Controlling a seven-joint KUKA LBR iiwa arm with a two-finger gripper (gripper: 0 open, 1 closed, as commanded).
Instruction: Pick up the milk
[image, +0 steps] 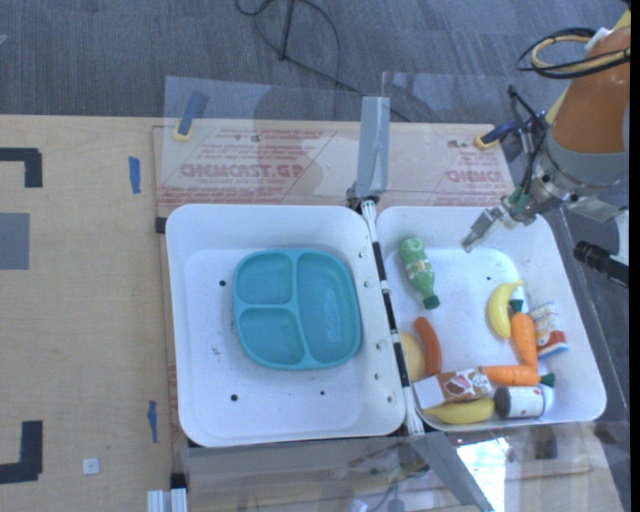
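Observation:
The milk looks to be the white carton with a red-brown label (456, 385), lying on its side at the front of the right bin (585, 345). It rests against a banana (462, 410) and an orange carrot (510, 376). My gripper (478, 235) hangs over the far part of the right bin, tilted toward the left. It is well away from the carton, with a green bottle (418, 270) to its lower left.
The right bin also holds a red sausage (430, 344), a second banana (500, 310), an upright carrot (524, 340), a small white pack (548, 330) and a white bottle with a dark cap (524, 401). A teal divided plate (297, 308) lies in the left bin (200, 330).

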